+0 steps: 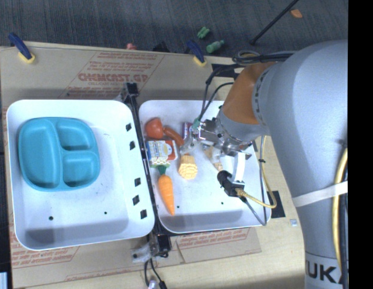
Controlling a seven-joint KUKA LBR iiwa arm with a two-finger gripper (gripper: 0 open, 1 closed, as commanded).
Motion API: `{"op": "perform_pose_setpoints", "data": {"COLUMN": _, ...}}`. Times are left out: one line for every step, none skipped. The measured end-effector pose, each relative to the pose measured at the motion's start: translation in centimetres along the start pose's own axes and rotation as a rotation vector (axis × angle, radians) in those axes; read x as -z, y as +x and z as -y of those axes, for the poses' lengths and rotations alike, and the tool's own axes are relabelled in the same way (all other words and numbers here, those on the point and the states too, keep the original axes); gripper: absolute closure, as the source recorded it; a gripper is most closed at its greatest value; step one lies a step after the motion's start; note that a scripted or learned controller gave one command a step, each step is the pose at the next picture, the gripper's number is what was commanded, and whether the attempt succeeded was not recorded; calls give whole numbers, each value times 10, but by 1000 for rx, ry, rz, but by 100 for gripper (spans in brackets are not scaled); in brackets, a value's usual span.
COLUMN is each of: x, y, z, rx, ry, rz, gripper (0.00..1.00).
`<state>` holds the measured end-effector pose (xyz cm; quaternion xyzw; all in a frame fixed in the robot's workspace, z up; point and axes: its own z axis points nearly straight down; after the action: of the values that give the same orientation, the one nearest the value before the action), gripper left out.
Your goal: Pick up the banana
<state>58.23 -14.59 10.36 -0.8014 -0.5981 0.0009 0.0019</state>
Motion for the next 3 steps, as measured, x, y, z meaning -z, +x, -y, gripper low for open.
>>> {"op": "perform_pose_setpoints", "data": {"x": -11, "y": 22, "z": 21, "rx": 303, "ry": -7, "rz": 18, "gripper": 0}}
{"op": "perform_pose_setpoints", "data": {"x": -2, "y": 29, "z": 23, "rx": 312, "ry": -1, "rz": 6, "gripper": 100}}
{"op": "perform_pose_setpoints", "data": {"x": 116, "y": 70, "z": 43, "rx": 255, "ry": -2, "rz": 1, "gripper": 100}}
